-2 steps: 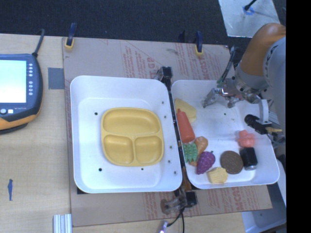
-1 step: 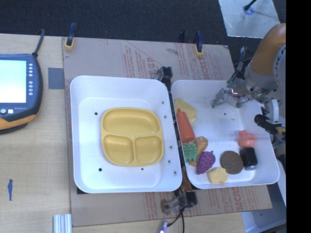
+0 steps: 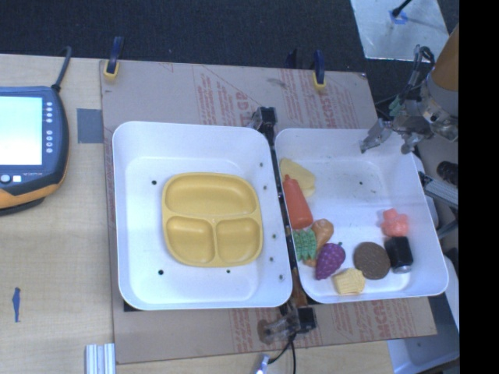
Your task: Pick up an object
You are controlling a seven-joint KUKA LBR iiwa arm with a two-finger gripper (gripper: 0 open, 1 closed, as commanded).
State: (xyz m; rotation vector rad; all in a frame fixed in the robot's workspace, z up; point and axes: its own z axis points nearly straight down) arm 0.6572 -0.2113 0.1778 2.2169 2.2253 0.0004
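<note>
while gripper [image 3: 387, 142] hovers, orange carrot [image 3: 297, 201] lies.

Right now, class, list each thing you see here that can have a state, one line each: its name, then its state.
gripper: open, empty, above the right bin's far edge
yellow tray: flat in the left bin, compartments bare
orange carrot: lying against the right bin's left wall
purple grapes: lying on the bin floor
brown disc: lying flat
black cylinder: beside the disc
</note>
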